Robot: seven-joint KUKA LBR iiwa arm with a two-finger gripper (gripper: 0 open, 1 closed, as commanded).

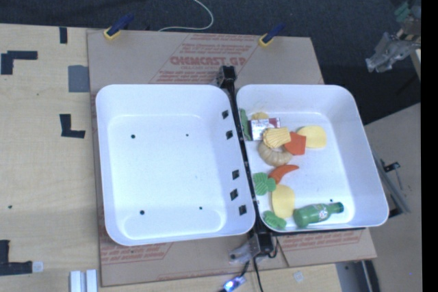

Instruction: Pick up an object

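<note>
The tool (390,55) hung far right, off the bins, its grip unreadable; the green bottle (317,213) lay near-left, long axis left-right.

End effector (385,59) hangs at the view's upper right, fingers indistinct

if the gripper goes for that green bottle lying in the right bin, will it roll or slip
Lying on its side, the green plastic bottle probably rolls if nudged across its length. Its round, smooth-looking body may slip between fingers. It looks small and likely light.
</note>
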